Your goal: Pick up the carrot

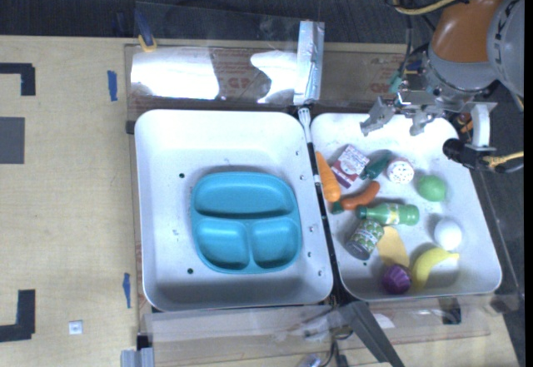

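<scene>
Carrot (326,177) by divider, gripper (398,117) well apart

Surface (67,215): pale wood-look board, matt. Both bins: smooth white plastic w/ soft sheen; the one under the jaws (479,228), the other (158,190) well to their left. Divided tray (246,220) in that far bin: teal plastic, semi-gloss. Carrot (327,178), below-left of jaws: orange plastic, smooth. Green bottle (387,214) and yellow banana (430,261) below jaws: glossy plastic. Arm shell (466,32): glossy orange over grey.
</scene>
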Controlling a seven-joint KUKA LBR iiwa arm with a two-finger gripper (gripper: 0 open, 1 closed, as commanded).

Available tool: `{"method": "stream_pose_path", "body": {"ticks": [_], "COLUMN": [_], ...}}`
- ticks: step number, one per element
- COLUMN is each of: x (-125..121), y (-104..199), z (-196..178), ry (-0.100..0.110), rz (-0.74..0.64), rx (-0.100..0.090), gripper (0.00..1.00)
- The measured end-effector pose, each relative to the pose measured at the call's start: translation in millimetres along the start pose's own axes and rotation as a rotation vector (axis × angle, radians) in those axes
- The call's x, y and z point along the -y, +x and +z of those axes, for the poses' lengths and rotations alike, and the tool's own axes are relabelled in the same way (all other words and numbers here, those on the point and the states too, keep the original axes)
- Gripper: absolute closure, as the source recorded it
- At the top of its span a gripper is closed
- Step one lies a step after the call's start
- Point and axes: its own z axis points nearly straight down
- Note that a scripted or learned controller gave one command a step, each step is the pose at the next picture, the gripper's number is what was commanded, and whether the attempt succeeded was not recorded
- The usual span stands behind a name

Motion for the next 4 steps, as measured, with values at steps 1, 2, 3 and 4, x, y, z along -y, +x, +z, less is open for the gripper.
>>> {"method": "stream_pose_path", "body": {"ticks": [1,2,3,4], "x": [-1.2,91.9,92.1,127.8], "y": [0.8,68.0,66.1,102.8], "z": [-11.3,-5.7,-5.4,-22.3], "ry": [-0.004,0.001,0.001,0.002], "rz": [-0.003,0.086,0.090,0.096], "rx": [0.001,-0.001,0.000,-0.001], "gripper": [1.00,1.00,0.00,0.00]}}
